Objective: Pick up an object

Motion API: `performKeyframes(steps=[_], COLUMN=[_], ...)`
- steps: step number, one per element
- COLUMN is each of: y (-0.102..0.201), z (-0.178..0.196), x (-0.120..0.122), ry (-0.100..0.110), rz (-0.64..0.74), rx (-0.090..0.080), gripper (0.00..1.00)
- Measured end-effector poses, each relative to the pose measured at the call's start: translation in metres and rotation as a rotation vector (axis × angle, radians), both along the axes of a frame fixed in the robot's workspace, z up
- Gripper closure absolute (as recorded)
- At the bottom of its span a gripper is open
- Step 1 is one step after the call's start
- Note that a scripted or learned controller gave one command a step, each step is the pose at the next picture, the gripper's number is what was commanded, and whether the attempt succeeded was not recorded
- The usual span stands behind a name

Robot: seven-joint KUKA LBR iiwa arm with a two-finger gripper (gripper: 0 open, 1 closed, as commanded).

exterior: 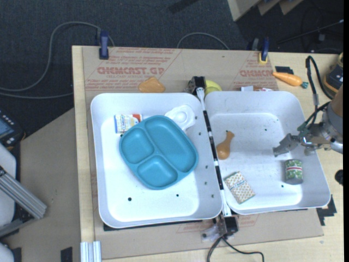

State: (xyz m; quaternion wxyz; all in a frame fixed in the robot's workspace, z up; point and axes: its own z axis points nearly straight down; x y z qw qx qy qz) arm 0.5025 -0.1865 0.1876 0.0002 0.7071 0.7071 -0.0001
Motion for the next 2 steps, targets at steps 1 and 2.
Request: performKeyframes(steps=[1,2], y=[-0.032,-0.034], z=[-0.093,-0.083], x=[-0.004,-0.003], ry=[0.0,-0.003], rz=[0.003,0.0], rx=[0.002,-0.001], gripper=[0.0,1.0])
